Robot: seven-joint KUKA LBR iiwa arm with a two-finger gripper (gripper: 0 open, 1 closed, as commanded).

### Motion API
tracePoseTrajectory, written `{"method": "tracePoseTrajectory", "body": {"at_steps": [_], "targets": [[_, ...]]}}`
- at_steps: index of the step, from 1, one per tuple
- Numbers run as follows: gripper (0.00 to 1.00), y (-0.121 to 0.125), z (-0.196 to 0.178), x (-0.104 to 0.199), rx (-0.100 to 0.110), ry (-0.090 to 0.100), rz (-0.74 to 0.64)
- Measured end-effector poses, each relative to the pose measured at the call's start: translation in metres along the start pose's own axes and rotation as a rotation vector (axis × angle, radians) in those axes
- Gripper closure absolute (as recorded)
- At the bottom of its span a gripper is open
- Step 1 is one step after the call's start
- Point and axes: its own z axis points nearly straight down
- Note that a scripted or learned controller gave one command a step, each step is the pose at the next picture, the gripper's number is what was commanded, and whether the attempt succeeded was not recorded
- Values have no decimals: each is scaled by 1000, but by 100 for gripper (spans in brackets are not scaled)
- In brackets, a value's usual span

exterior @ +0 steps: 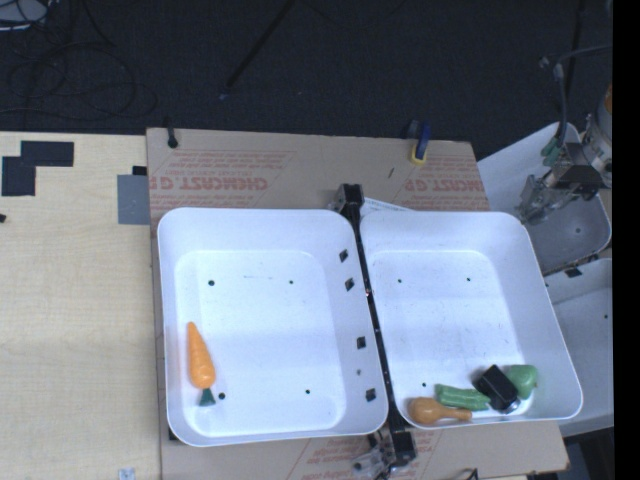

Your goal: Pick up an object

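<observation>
An orange toy carrot (200, 356) with a green stem lies near the left wall of the left bin (250, 233). In the right bin (450, 233), four things huddle in the near right corner: a tan pear-shaped piece (436, 411), a long green piece (461, 398), a black block (497, 387) and a rounded green piece (522, 376). The black block leans against the two green pieces. My gripper (542, 194) hangs at the right edge of the view, outside the right bin and beyond its far right corner, well away from every object.
Both bins rest on a brown cardboard sheet (300, 168), with a black divider clip strip (358, 298) between them. A blue and yellow clamp (420, 143) holds the cardboard's far edge. Pale wooden bench top (70, 308) spreads to the left.
</observation>
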Motion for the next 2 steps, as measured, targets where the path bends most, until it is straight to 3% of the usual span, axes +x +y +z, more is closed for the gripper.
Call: {"method": "tracePoseTrajectory", "body": {"at_steps": [1, 2], "targets": [[100, 46, 83, -22, 6, -1, 1], [100, 7, 46, -38, 1, -2, 4]]}}
